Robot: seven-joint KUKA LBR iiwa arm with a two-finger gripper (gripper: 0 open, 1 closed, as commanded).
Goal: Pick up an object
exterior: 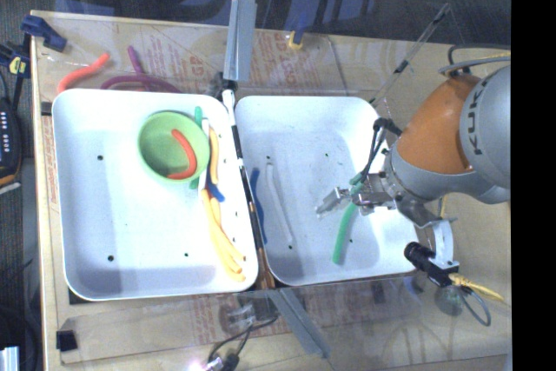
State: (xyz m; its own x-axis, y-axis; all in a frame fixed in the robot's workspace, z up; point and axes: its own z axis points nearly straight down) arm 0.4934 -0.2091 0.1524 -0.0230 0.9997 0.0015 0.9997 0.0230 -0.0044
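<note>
Bench: wooden bench [365,65], two white bins side by side.
Gripper [347,200]: over right bin [295,126], jaws clamped on the green stick [342,237].
Left bin [104,213]: green bowl [165,148], yellow pieces.

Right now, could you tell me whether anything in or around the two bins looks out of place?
Yes: an orange strip and a purple loop lie on the bench behind the left bin, outside both bins. Inside, a yellow piece leans against the left bin's right wall.

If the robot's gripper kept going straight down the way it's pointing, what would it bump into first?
Probably the green stick, which lies in the right bin right at the gripper. Height is hard to judge from above, so it might land just beside it.
</note>
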